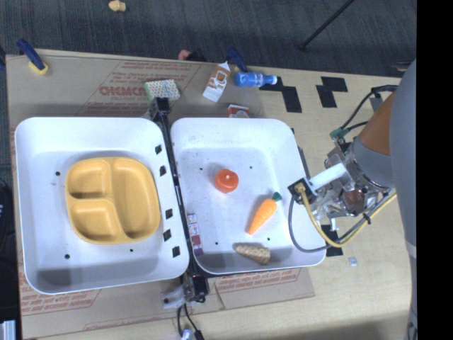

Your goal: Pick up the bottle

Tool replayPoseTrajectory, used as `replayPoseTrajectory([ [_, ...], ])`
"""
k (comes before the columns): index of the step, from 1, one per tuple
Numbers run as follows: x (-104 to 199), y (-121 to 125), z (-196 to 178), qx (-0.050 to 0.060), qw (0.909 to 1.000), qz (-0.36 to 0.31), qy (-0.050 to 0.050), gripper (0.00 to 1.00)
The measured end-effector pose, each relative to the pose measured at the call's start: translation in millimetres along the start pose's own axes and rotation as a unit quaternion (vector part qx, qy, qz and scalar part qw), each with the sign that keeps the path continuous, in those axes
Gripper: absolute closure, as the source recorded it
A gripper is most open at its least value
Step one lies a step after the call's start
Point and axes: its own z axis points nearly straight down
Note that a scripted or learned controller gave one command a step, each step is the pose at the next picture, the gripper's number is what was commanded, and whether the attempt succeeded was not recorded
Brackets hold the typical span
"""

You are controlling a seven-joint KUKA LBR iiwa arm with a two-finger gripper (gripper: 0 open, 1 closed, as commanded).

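The blue bottle (249,79) lies on its side on the bench behind the right bin (283,134), outside both bins. My gripper (333,205) hangs just past the right bin's right wall, over the bench, well in front of and to the right of the bottle. Cables loop around it. Nothing shows in its grasp.
The right bin holds a red-orange round piece (226,180), a toy carrot (261,214) and a brown biscuit (253,252). A yellow divided plate (113,198) sits in the left bin (28,190). A small carton (216,83) and a green sponge (162,88) lie near the bottle.
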Motion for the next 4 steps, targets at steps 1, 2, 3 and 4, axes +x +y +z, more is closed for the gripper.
replayPoseTrajectory([
  [1, 0.3, 0.3, -11.1, -0.001, 0.9996, -0.029, 0.001, 1.0],
  [2, -0.2, -0.1, 2.9, 0.0, 1.0, -0.001, 0.0, 1.0],
  [3, -0.1, 0.1, 1.6, 0.0, 1.0, 0.0, 0.0, 1.0],
  [4, -0.1, -0.1, 4.0, 0.001, 1.0, 0.0, 0.0, 1.0],
])
